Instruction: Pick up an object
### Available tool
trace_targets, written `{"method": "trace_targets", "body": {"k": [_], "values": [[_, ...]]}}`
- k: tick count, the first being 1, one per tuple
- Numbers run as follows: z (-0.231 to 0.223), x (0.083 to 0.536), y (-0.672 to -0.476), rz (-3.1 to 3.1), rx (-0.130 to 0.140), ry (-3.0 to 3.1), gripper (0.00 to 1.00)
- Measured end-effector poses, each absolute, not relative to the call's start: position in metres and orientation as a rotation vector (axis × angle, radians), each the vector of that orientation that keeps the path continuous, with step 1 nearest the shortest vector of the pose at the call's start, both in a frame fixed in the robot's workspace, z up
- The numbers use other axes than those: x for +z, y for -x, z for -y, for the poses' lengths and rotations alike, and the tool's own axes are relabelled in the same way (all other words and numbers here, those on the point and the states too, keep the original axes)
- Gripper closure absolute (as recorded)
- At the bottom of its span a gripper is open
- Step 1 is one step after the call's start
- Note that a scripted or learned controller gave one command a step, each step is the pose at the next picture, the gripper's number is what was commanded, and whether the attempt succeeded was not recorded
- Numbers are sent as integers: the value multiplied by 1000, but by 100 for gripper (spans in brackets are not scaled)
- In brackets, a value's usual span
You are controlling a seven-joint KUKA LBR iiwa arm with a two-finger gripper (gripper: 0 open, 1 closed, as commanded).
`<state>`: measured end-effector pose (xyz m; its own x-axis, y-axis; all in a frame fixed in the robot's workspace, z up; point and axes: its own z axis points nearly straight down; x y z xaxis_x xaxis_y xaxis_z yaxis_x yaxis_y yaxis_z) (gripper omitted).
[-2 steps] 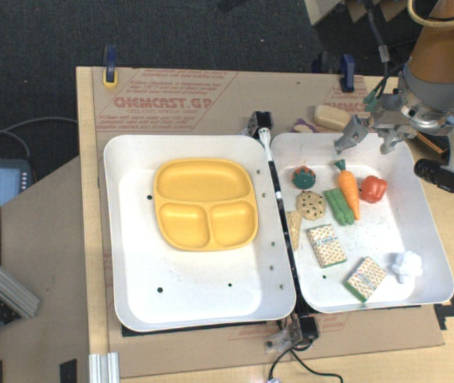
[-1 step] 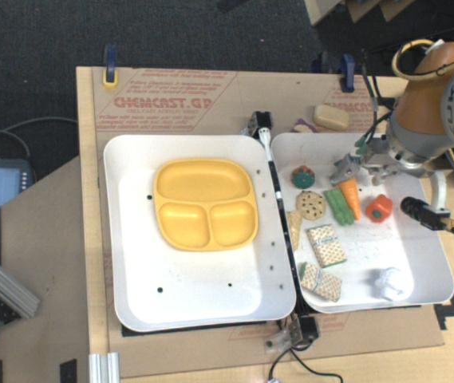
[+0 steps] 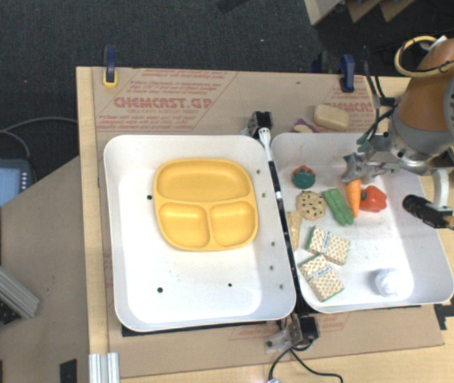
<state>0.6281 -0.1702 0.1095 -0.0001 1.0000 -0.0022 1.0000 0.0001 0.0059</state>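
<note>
In the right bin lie a carrot, a red pepper, a green pickle, a chocolate-chip cookie, a small teal and red toy, two checkered crackers, a tan strip and a pale round cap. My gripper hangs low over the bin's far side, just beyond the top end of the carrot and beside the red pepper. The arm's wrist hides its tip, and nothing shows lifted in it.
The left bin bears a yellow divided plate. A beige lump rests on the cardboard behind the right bin. A black part juts over the right bin's right side. Clamps sit at the bench's far edge.
</note>
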Motion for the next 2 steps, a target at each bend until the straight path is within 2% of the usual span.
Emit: {"method": "trace_targets", "body": {"k": [1,2], "values": [[111,90,-589,-2213,8,-2211,100],[41,191,-564,-2226,12,-2210,100]]}}
